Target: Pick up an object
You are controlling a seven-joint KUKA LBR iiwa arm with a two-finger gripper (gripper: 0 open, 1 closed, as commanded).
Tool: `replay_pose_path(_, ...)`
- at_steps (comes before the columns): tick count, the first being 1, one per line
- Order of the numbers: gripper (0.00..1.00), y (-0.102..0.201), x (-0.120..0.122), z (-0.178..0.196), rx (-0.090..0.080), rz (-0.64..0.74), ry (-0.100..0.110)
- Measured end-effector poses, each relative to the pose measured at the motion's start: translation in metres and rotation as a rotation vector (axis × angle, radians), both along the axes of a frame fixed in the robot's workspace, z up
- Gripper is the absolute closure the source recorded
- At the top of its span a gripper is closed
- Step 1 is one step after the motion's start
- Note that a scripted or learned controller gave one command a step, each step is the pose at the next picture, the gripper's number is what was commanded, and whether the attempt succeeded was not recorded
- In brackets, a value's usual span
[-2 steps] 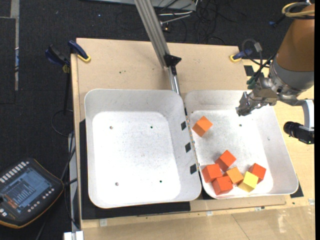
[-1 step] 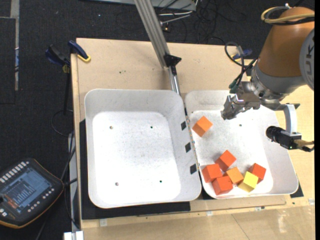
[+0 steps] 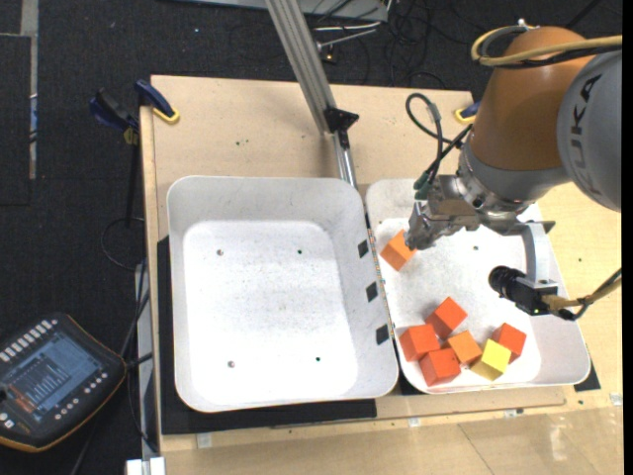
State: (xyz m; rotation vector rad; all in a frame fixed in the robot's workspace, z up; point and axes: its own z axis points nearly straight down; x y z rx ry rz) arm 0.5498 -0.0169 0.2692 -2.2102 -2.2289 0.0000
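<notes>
Apparently at the grasp step of the pick, not yet at the lift. Hand lowered into the right bin, in its upper left part, close to the wall shared with the left bin. Just at the lower left tip of the hand, one orange block, lying tilted on the bin floor and touching or almost touching the hand; impossible to say which from this slanted view. Likewise impossible to tell whether the hand is released or clenched, since the arm hangs above it and hides much of it. No sign yet of the block being carried: seems to rest on the floor, beside the tip rather than clearly inside the grip.

Well apart, near the front edge of the same bin, a group of other blocks, orange and red with one yellow block, packed closely together. Both bins side by side on the tabletop.

For the next move, probably: center the hand over the orange block, because now it looks offset to one side; then close firmly and rise straight up. Risk, as a judgement only: pushing the block toward the bin wall instead of gripping it.
</notes>
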Motion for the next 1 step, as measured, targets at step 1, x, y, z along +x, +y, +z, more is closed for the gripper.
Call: replay_pose_path(1, 1.0, 0.0574, -0.0245, -0.0157, 0.0, 0.0, 0.001)
